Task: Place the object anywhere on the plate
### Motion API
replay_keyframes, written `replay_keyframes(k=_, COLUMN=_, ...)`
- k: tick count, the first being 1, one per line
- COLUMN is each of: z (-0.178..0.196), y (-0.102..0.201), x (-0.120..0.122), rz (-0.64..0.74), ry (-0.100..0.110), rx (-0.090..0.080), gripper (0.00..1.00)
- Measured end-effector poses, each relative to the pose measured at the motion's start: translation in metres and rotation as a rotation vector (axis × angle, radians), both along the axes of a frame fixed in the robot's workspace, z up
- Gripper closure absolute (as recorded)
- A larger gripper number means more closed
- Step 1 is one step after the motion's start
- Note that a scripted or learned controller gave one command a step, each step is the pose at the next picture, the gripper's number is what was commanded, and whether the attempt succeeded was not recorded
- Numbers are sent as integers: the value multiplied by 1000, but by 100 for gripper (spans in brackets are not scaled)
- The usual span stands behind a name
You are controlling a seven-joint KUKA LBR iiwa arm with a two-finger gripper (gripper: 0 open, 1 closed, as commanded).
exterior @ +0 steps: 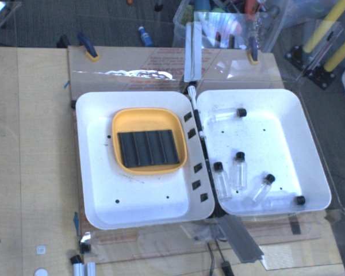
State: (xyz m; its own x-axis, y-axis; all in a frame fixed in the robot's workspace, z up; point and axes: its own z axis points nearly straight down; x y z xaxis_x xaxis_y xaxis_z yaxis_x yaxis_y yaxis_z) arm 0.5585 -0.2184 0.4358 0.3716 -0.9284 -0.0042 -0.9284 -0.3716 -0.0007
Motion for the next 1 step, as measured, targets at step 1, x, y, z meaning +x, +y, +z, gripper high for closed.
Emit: replay_keyframes(k=1, z=0, y=2, x=22, rz=176, ry=-7, rx=-2, gripper=100)
